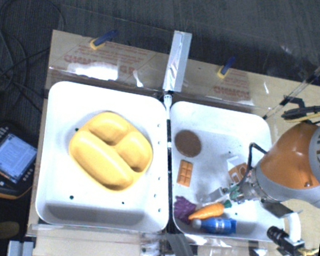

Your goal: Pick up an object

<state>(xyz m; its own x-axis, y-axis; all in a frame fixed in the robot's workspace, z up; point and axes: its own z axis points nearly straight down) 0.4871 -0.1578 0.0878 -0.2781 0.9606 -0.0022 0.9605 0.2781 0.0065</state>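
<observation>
Two bins, one arm low over the right one

Two shallow white bins sit side by side on the bench. The left bin [56, 138] holds a single large yellow object [110, 149], lumpy and rounded like a loaf of bread, lying near its middle.

The right bin [221, 119] holds several small things. A brown round disc [188, 142] lies toward its far left corner. Just nearer than that sits a small orange block [185, 172] with a grid of squares, like a waffle or chocolate piece. Along the near wall, a purple lump [182, 207] lies at the left, with a toy carrot [208, 210] slanting up to the right from beside it. A blue bottle [215, 225] lies on its side just nearer than the carrot, close against the bin's near wall.

The arm [289, 166] reaches in from the right, its orange band over the right part of the right bin. The gripper [235, 192] hangs low just right of the carrot's leafy end, near it, though whether it touches cannot be told. An orange and white item [237, 170] shows just beyond the gripper, partly hidden by the arm. How the jaws stand cannot be told from this angle; nothing is plainly seen between them.
</observation>
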